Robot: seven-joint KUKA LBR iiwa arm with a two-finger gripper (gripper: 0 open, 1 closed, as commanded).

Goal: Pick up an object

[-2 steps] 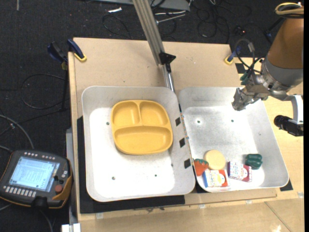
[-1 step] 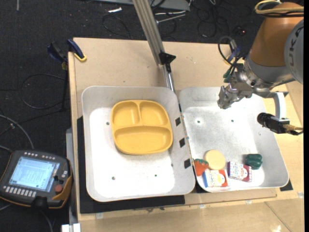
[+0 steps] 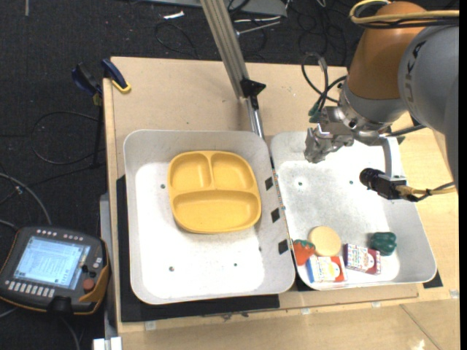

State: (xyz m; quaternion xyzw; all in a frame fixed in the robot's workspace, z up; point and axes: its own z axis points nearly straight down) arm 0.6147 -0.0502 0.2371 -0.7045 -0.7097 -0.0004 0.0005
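Hand [image 3: 318, 150] hangs over the far end of the right bin [image 3: 343, 195], grasp state unreadable.

Well apart from the hand, the objects cluster at that bin's near edge: a round tan piece [image 3: 325, 240], a small orange-red item [image 3: 302, 251] just left of it, a red-and-white packet [image 3: 325, 270] below it, a printed carton [image 3: 362, 258] to its right, and a dark green lump [image 3: 384, 242] beyond. Left of the right bin, the other bin [image 3: 146, 254] carries a yellow divided plate [image 3: 214, 191].

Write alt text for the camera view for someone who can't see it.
A grey and orange robot arm holds its end effector over the far end of the right bin, with small items clustered at the bin's near edge. The left bin holds a yellow divided plate.
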